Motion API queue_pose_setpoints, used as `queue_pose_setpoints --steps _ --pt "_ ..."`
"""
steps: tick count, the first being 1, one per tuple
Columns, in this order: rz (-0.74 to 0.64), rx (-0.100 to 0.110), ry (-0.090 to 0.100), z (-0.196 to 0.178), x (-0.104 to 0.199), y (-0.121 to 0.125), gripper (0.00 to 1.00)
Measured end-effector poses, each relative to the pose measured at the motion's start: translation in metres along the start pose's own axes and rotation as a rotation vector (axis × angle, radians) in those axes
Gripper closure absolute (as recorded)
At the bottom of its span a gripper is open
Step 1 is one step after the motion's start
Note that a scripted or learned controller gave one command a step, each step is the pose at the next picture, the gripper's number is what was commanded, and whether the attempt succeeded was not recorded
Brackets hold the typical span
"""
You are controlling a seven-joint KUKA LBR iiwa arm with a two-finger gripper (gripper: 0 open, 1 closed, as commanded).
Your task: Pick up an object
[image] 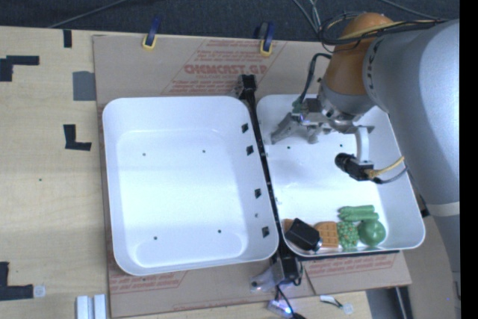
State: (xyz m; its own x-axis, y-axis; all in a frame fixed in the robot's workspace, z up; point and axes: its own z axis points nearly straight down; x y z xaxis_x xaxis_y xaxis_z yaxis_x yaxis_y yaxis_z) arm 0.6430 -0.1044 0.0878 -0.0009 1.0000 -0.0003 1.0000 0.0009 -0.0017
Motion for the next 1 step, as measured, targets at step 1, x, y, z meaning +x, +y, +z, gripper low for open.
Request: queue_pose_setpoints --steps 1 --pt "-0.001 -0.001 0.0 -0.011 0.0003 0.0004 1.0"
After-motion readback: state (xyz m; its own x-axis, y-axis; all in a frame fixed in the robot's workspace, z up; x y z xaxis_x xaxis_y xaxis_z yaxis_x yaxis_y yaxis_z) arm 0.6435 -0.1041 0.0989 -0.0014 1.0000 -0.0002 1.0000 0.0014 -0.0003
